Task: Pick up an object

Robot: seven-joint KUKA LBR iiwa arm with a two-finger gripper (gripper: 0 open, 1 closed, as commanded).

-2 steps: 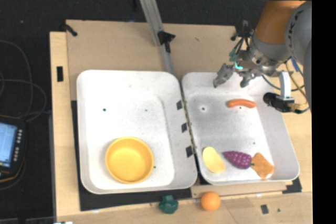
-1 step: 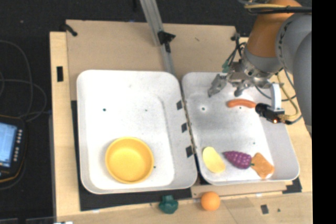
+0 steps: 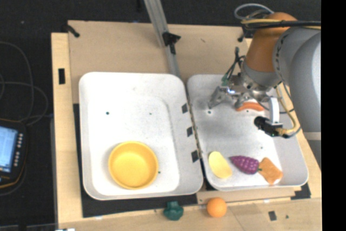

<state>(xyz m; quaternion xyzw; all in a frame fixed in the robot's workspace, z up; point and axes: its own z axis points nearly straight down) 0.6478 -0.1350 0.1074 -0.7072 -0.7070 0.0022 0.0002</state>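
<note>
Objects for picking lie along the near edge of the right white bin [image 3: 216, 89]: a pale yellow rounded piece [image 3: 219, 164] by the bin's left wall, a purple grape-like cluster [image 3: 244, 164] just beside it, and an orange carrot-shaped piece [image 3: 270, 170] touching the cluster's right end. A small orange-red item [image 3: 250, 107] shows just under the gripper [image 3: 233, 96], which hangs over the far part of that bin; whether its fingers are apart or together cannot be told, and nothing can be seen held between them. The left white bin [image 3: 130, 100] holds a round yellow bowl [image 3: 133, 164] in its near corner. On the worktop [image 3: 108, 46] in front of the bins sit a small orange ball [image 3: 216, 207] and a dark green object [image 3: 173, 211].
</note>
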